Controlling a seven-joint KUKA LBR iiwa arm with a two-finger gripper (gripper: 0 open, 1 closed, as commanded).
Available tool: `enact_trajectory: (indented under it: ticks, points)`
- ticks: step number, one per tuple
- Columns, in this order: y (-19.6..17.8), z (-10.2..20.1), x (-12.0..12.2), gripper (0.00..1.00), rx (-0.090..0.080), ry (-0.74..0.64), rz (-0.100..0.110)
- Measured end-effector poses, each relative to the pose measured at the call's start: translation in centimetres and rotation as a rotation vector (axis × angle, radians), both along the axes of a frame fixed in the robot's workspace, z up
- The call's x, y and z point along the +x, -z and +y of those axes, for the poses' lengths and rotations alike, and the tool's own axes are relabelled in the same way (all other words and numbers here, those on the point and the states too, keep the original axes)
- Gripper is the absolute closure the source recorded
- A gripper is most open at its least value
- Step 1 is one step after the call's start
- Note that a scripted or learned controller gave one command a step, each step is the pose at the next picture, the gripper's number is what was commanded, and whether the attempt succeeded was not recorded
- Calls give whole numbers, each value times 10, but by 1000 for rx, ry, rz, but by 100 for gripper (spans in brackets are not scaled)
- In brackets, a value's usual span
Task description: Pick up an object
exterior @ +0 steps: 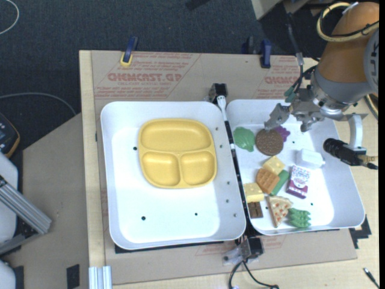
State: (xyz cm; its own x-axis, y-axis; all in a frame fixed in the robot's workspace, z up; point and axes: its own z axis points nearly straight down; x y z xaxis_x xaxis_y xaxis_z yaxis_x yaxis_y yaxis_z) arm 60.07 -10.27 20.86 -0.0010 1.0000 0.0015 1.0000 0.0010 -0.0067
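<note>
I'm seeing the gripper [292, 117] with its fingers spread apart and grasping nothing, hanging over the far end of the right bin [355, 206]. The left finger [278, 115] is sitting just above the brown patty [269, 141], with a purple piece [284, 132] peeking out just right of it. The green toy [244, 138] is lying just left of the patty, near the bin's left wall. Nearer to me, the pieces are crowding together: cheese [274, 164], waffle [266, 179], pizza slice [279, 209], a purple carton [298, 182]. The left bin [120, 221] is holding a yellow tray [177, 151].

I'm judging the patty the likeliest target. It's lying flat and wide, so the fingers may be closing over its top and slipping off, or straddling both patty and purple piece and nudging them apart.
</note>
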Motion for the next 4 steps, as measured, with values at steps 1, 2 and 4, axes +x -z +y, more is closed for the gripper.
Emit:
enact_trajectory:
  ticks: [1,2,4]
  points:
    - [63,5,-3,0,0,1,1]
    - [114,4,7,0,0,1,-3]
    - [112,5,8,100,-1,3,-9]
